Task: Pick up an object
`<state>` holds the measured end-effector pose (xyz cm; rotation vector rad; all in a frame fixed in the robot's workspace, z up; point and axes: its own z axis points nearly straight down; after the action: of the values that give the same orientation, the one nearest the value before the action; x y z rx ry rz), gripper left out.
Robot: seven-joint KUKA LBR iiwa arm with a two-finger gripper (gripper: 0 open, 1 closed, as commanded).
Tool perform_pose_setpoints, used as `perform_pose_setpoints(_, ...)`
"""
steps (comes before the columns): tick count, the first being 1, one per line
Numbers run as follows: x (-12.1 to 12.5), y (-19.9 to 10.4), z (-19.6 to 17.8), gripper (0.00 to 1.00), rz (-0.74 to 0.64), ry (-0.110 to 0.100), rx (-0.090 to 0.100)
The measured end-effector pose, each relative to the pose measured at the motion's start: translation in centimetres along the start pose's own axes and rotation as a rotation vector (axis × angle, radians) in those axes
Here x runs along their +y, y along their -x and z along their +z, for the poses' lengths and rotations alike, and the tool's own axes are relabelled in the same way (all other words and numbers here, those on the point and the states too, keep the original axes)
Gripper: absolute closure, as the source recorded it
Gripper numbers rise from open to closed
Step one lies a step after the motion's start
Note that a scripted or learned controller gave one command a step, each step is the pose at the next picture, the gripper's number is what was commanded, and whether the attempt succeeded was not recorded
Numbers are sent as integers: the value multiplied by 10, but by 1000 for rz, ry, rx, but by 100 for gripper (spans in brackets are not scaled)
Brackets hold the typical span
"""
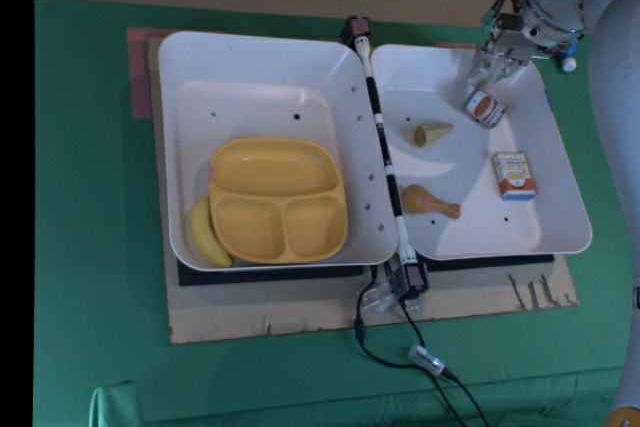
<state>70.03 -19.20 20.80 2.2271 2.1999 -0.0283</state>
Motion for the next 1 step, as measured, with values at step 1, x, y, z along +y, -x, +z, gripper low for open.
perform_pose_setpoints(1,3,2,-20,100,4,14,-8)
